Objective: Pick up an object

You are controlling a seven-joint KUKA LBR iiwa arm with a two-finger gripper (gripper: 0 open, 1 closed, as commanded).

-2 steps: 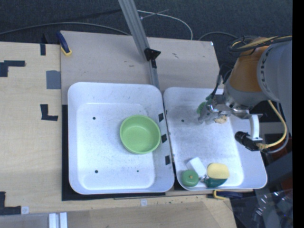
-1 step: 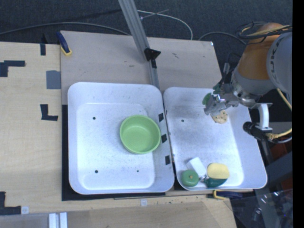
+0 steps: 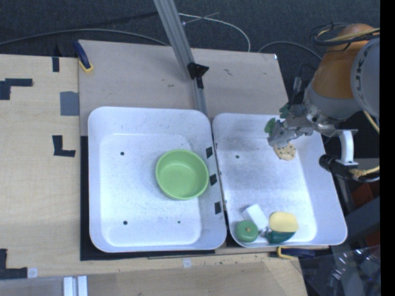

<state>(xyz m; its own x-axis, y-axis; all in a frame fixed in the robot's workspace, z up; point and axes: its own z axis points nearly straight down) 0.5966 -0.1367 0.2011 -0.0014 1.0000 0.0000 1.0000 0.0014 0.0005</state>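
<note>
My gripper [image 3: 282, 142] hangs over the upper right part of the right bin [image 3: 327, 227]. A small tan speckled piece [image 3: 286, 152], like a cracker, sits between its fingertips and pokes out below them; the fingers are shut on it. At that bin's front edge lie a white block [image 3: 255, 214], a round green piece [image 3: 247, 231], a yellow object [image 3: 284, 221] and a dark teal piece [image 3: 281, 236], well below the gripper in the view.
A light green bowl [image 3: 182, 174] rests near the middle of the left bin [image 3: 105, 165]. A grey pole [image 3: 176, 29] slants down to the rim between the two bins. The arm's orange band [image 3: 339, 73] is at the right.
</note>
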